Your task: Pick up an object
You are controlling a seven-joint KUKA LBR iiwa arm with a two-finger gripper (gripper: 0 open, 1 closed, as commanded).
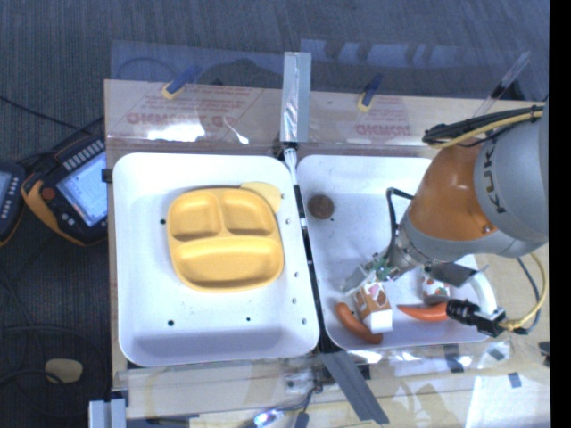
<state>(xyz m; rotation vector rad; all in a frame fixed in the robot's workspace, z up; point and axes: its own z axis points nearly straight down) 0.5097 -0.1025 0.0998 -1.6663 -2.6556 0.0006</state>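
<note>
Near right bin's [357, 172] front wall, carton [373, 303].

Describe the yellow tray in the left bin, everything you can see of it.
The yellow tray is a rounded, glossy piece that looks like plastic, moulded into three compartments: two smaller ones side by side at the far end and one wide one nearer the camera. It lies flat, open side up, near the middle of the left bin. A pale yellow rounded piece pokes out from under its far right corner.
</note>
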